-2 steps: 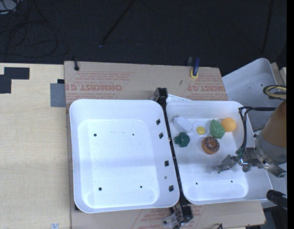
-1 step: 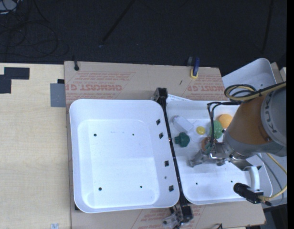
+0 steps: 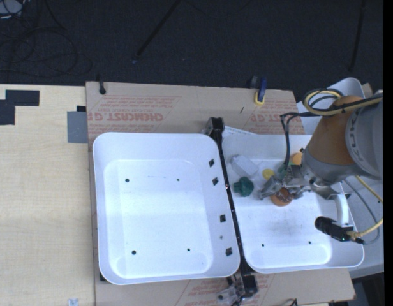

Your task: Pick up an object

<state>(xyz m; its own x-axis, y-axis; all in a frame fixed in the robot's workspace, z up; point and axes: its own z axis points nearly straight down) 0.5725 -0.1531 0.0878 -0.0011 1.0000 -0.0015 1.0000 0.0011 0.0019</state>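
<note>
My gripper [image 3: 273, 189] is low in the right bin [image 3: 292, 254], near its upper middle, at the end of the arm that comes in from the right. A green object [image 3: 242, 186] lies just to its left by the divider. A brown-orange round object [image 3: 281, 199] sits right beside and below the gripper's tip; contact cannot be judged. A small yellow object [image 3: 268, 173] lies just above the gripper. A clear pale object [image 3: 245, 165] rests further up and left.
The left bin [image 3: 107, 171] sits alongside, with a black divider rail [image 3: 225, 196] between the two bins. Cardboard [image 3: 158, 107] lies under and behind the bins. The right bin's lower floor is bare white.
</note>
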